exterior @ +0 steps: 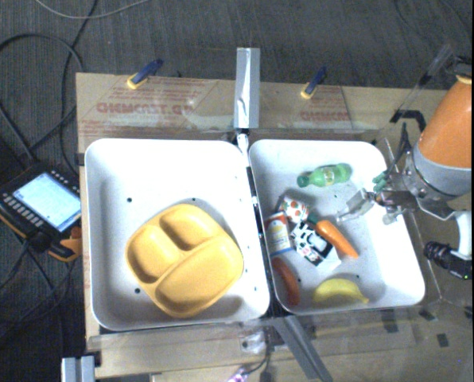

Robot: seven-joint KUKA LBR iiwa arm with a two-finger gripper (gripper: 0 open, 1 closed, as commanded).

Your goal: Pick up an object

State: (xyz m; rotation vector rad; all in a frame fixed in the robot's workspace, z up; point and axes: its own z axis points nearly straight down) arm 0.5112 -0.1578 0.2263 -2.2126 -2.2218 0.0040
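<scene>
Meanwhile tool point(366, 204) above right bin point(396, 281), near green bottle point(326, 175)

We note: yellow tray point(185, 259) smooth matt plastic; white bins point(110, 181) smooth plastic; green bottle point(326, 175) glossy.

A single fixed camera looks down from above the table point(102, 94), tilted slightly so the far edge with its two clamps sits toward the top of the frame and the near edge toward the bottom. It stands far enough back to take in both white bins whole: the left bin point(110, 165) and the right bin point(396, 269) lie side by side across the middle. Dark carpeted floor point(221, 14) with loose cables fills the margin above and to the left. The arm point(448, 134) enters at the right edge, cropped there, so its upper part is probably closest to the lens.
</scene>
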